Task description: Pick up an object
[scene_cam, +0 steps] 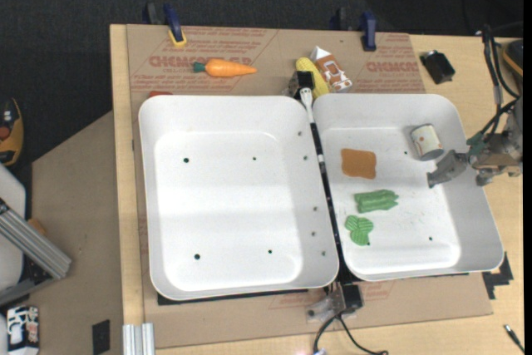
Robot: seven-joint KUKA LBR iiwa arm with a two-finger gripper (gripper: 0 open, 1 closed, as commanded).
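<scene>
Nearest to us, at the bench's front edge, a black cable connector (345, 298) sits just below the seam between the two bins. We see the left bin (166, 137) with only four small dark dots on its floor. We find the task's things in the right bin (474, 249): an orange-brown slab (358, 163) near the bin's left wall, a green ridged piece (376, 200) just below it, and a smaller green leafy piece (360, 229) just below that, close to but apart from it. A small white-grey cylinder (425, 140) lies on its side toward the bin's upper right.

We see the gripper (442, 170) reaching in over the right bin's right rim, its grey tip low over the bin floor just below the cylinder. We cannot tell how it is set, and nothing shows in it.

Behind the bins, on the cardboard sheet (133, 62), a toy carrot (224, 69) lies on its side, and a yellow toy (309, 72) and a white-and-orange packet (332, 72) rest together near the seam.
</scene>
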